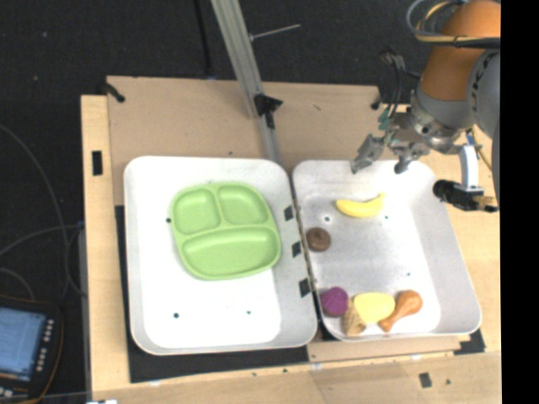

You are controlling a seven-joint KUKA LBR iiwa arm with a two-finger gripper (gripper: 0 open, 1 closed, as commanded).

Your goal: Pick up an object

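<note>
- Hovering over the far edge of the right bin [438, 251], the gripper [381, 160] has its fingers spread apart with nothing between them, so no pick yet.
- Closest thing to grab looks like the banana [360, 206], lying flat just below the gripper, toward the bin's middle. It's curved and low, so my guess is the fingers could clip one end and spin it away instead of closing around it.
- Farther from the gripper than the banana, near the divider between the bins, sits a small brown round thing [317, 239]. Seems like it'd roll if nudged.
- Way past the banana at the near edge is a clump: purple ball [334, 300], yellow piece [371, 305], orange drumstick-shaped toy [401, 306], touching or nearly. Going there risks catching two things or shoving them into the wall.
- Green divided plate [226, 231] sits in the left bin [152, 310], well away from the banana.
</note>
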